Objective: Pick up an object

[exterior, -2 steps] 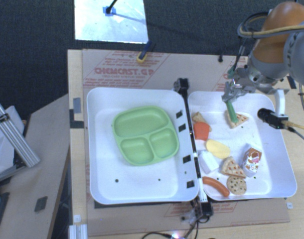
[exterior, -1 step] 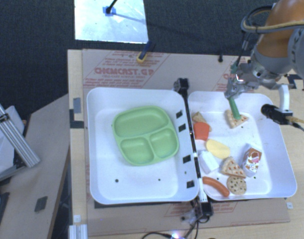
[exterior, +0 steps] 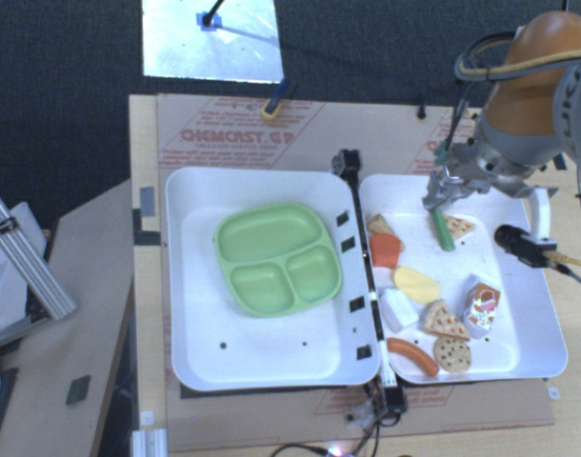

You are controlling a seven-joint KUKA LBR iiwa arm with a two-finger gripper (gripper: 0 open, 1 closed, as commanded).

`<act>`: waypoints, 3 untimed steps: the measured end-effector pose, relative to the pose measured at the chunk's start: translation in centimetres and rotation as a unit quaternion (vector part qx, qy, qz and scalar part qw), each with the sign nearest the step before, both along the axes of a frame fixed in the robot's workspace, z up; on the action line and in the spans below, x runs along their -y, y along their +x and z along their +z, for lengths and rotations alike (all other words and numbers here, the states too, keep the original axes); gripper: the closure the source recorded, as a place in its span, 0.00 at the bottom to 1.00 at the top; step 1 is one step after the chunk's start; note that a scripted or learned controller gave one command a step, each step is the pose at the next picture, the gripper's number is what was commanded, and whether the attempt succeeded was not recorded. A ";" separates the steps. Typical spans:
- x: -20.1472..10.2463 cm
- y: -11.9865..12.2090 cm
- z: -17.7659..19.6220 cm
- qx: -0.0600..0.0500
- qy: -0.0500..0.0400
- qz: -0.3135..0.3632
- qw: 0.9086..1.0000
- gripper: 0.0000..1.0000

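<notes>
The surface carries two shallow white bins side by side. The left bin holds a pale green divided tray, with bare white floor all round it, widest along the near side. The right bin is crowded down its left half and near side: an orange-red block, a yellow piece, a white block, a pizza slice, a small carton, a round cookie and a sausage. Its far right corner has more room. There the grey arm reaches in from the right, and the claw hangs over a slim green stick lying beside a second pizza slice. Whether the claw is parted or closed cannot be made out.
</notes>
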State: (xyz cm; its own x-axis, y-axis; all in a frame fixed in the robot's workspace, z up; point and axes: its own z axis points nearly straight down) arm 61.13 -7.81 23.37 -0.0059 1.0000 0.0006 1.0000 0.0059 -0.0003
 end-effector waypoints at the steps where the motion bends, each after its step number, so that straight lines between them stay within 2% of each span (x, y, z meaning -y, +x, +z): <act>1: -1.4 -5.2 -1.7 -0.002 0.000 -0.002 1.000 1.00; 2: -2.8 -8.5 -0.3 -0.001 0.000 -0.002 1.000 1.00; 3: -2.1 -8.6 -0.7 0.001 0.000 -0.003 1.000 1.00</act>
